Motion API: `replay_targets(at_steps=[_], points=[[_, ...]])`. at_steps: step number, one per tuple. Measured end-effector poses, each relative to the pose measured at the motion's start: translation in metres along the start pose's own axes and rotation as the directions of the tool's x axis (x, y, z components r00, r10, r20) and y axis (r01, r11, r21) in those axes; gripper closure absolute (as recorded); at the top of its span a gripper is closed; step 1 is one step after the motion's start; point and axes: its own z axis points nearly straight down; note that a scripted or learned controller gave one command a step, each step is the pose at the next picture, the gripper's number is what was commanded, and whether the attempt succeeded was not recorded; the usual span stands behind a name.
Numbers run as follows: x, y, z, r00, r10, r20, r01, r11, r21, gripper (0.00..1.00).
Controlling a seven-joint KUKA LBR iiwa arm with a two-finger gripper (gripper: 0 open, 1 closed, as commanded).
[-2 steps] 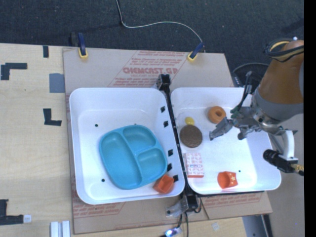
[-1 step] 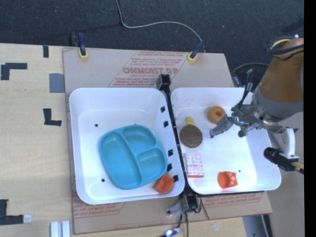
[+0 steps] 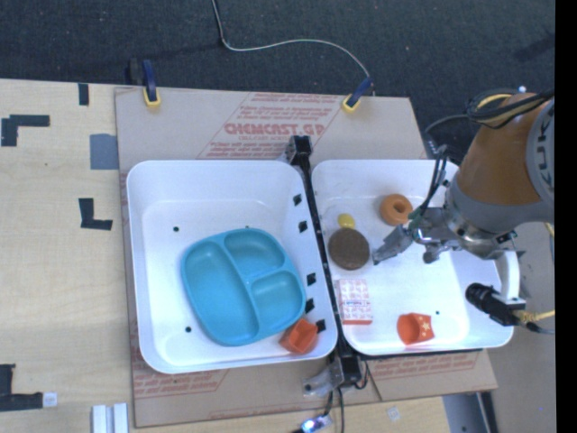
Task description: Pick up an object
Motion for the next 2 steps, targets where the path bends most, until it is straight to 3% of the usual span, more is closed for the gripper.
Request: replay_targets(at_steps=[2], points=[[0.011,0.004,0.101,1.0,0.001,-0.001,-0.001,1.0,-0.009,0.0]])
